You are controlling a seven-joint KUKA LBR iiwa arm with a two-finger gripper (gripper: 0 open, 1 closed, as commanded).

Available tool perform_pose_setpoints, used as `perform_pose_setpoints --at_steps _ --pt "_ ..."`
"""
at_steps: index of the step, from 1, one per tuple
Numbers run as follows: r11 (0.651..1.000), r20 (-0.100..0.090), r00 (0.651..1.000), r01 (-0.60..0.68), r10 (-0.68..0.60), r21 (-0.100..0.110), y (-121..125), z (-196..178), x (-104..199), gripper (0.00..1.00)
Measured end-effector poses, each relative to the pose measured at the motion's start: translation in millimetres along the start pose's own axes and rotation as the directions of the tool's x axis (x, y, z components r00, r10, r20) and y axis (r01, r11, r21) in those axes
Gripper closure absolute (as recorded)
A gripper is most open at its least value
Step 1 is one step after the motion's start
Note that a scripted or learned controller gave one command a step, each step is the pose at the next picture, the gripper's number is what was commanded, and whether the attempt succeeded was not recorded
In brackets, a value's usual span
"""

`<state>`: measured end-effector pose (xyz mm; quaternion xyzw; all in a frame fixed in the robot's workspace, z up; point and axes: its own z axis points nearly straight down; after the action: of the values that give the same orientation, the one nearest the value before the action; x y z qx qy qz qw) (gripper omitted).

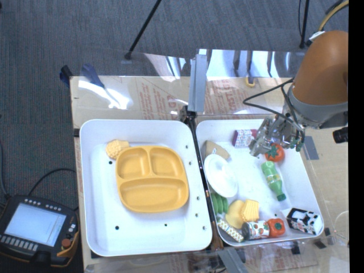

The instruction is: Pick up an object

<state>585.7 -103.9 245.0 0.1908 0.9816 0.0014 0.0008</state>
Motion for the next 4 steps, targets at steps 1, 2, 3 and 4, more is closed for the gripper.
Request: perform_pose_setpoints --at_steps 1,2,3,4 --pt "0.996 -0.002 0.996 0.094 -0.094 0.002 -59 158 0 1.0" --pt "0.991 0.005 0.991 0.133 -0.133 0.003 -81 102 1 1.0" --pt "0.989 -0.006 0.989 -0.151 0.151 0.003 -125 159 64 1.0" --pt "0.899 -0.001 0.899 -0.437 0.437 0.003 -138 158 48 1.0"
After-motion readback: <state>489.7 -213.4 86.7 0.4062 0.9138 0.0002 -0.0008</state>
